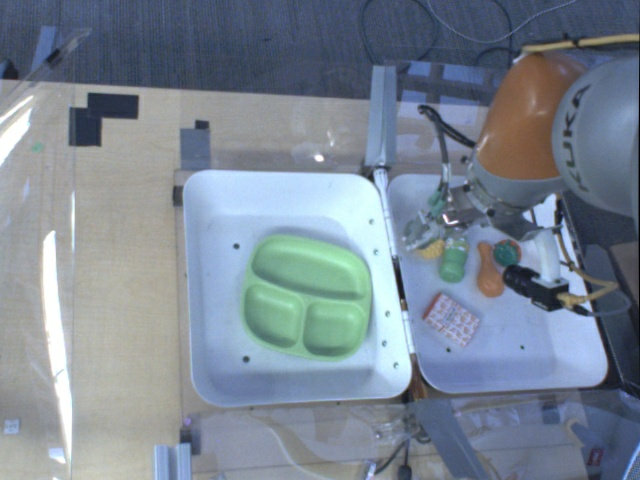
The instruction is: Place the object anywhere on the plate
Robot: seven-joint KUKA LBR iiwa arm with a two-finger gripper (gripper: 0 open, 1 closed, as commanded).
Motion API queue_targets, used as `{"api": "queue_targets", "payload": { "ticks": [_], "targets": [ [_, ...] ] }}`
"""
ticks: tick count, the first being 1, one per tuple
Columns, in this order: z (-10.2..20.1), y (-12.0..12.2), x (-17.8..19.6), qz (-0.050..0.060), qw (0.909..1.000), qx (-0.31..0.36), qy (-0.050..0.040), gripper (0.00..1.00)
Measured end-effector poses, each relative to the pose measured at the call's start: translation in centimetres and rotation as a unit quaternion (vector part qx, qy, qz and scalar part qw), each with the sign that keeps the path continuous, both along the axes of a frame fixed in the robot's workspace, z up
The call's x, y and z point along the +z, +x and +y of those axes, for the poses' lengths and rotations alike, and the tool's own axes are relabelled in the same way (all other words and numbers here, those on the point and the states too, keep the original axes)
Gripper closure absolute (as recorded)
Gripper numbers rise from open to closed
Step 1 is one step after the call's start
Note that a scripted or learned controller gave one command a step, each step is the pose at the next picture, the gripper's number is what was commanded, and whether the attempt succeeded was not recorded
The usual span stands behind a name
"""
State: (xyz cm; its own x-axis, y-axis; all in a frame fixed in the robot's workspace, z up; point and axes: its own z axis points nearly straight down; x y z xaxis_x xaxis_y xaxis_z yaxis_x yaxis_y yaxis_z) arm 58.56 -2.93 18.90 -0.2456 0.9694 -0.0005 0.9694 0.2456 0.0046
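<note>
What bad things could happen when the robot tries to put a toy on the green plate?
The tool is over a crowded patch: a green bottle, a yellow piece and an orange toy lie close together, so it might nudge them or grab two at once. The green plate is in the other bin, so a loosely held toy could drop while crossing the raised rims between the bins.

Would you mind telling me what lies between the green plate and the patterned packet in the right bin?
In the camera view, between the green plate and the patterned packet lie bare white bin floor and the two bins' adjoining walls; no object sits there.
</note>
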Motion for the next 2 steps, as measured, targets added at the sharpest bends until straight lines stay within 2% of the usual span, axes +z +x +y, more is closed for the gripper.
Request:
{"api": "queue_targets", "payload": {
  "ticks": [1,2],
  "targets": [
    [10.14,-1.15,-0.38,0.0,0.9631,0.269,-0.0007,1.0],
    [10.1,-1.15,-0.38,-0.001,0.9632,0.269,-0.0007,0.0]
  ]
}}
